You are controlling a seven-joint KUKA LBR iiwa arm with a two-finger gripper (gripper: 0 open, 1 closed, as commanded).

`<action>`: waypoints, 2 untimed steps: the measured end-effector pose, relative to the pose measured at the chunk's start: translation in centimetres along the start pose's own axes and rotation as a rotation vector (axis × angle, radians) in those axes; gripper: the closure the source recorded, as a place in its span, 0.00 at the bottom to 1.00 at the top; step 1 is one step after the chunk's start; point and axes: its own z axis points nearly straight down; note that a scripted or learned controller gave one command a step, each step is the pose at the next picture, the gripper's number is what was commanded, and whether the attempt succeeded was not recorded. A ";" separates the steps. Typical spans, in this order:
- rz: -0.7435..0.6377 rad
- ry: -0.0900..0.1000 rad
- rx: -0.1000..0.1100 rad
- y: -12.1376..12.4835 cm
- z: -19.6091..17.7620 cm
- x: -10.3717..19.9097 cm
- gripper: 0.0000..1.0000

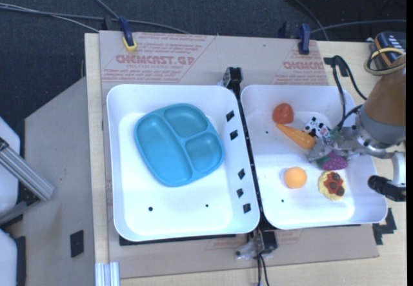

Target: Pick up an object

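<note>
We see the gripper [321,149] low in the right bin [310,214], between the carrot [296,135] and purple grapes [334,162] — finger spacing we cannot tell. The orange ball [295,177] sits apart; open floor lies toward the near rim.

Grey arm [381,126], orange band, black cables

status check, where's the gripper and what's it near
Gripper low in right white bin, among toys. Purple grape bunch and orange carrot beside it, nothing seen gripped. Orange ball apart.
</note>
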 end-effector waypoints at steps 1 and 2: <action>0.000 -0.001 -0.003 0.1 -1.2 0.0 1.00; 0.001 -0.004 -0.007 -0.8 -6.2 -0.2 1.00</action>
